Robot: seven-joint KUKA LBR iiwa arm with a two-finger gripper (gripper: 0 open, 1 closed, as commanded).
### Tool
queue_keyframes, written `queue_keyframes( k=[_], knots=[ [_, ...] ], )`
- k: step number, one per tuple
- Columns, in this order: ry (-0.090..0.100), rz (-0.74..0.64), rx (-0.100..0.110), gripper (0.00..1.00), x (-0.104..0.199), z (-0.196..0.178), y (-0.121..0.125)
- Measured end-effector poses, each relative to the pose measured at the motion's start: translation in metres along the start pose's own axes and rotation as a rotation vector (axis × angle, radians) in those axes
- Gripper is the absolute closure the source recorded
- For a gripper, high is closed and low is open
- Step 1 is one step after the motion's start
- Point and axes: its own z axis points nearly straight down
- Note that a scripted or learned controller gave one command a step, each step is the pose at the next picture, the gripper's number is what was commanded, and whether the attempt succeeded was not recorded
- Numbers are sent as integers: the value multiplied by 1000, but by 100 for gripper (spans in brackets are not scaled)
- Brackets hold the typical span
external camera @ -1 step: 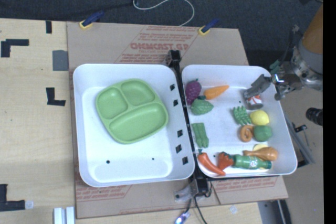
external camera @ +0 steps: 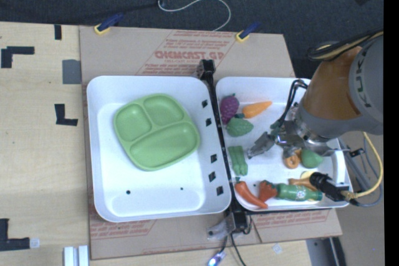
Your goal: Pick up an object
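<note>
The right bin (external camera: 274,91) holds several toy foods: purple grapes (external camera: 229,107), an orange carrot (external camera: 257,109), a green leafy piece (external camera: 239,128), a green pod (external camera: 237,159), a red pepper (external camera: 248,195) and a green bottle (external camera: 300,192). My gripper (external camera: 275,145) hangs low over the middle of this bin, open. One finger (external camera: 258,147) points left toward the green pod. A small orange piece (external camera: 291,161) and a green lime (external camera: 312,159) lie just below the other finger. I see nothing between the fingers.
A green divided plate (external camera: 157,131) lies in the left bin (external camera: 103,152). A black divider (external camera: 214,128) separates the two bins. The arm's orange band (external camera: 333,87) covers the right bin's right side. A cable (external camera: 187,6) runs across the dark floor behind.
</note>
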Motion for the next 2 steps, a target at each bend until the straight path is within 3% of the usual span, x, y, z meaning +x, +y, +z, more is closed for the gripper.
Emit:
queue_keyframes(
  k=[1, 2],
  knots=[
    [-4, -7, -26, 0, 73, -165, -21],
    [-3, -3, -2, 0, 147, -26, -32]
  ],
)
